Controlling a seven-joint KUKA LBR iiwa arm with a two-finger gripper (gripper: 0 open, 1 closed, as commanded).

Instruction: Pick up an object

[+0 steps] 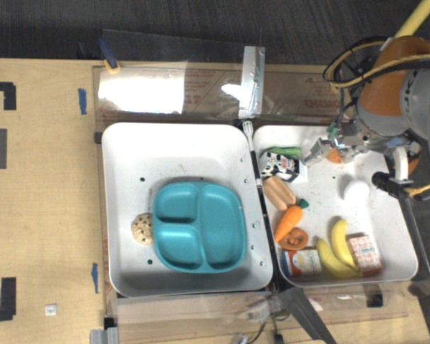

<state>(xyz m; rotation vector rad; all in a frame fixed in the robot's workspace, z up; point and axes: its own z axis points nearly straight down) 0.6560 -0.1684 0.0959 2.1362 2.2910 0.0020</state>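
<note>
I see two white bins side by side. The left bin (pixel 122 156) holds a teal divided plate (pixel 198 226) with a cookie (pixel 142 228) touching its left edge. The right bin (pixel 408 260) carries the pickable clutter: a black-and-white carton (pixel 281 165), a hot dog (pixel 278 191), a carrot (pixel 289 223), a can (pixel 302 261), a banana (pixel 335 249), a pink-wrapped snack (pixel 363 254) and a white egg-like piece (pixel 356 190). The gripper (pixel 328 147) hovers over that bin's far side, near the carton; I judge it is lining up there. How wide it stands, I cannot tell.
</note>
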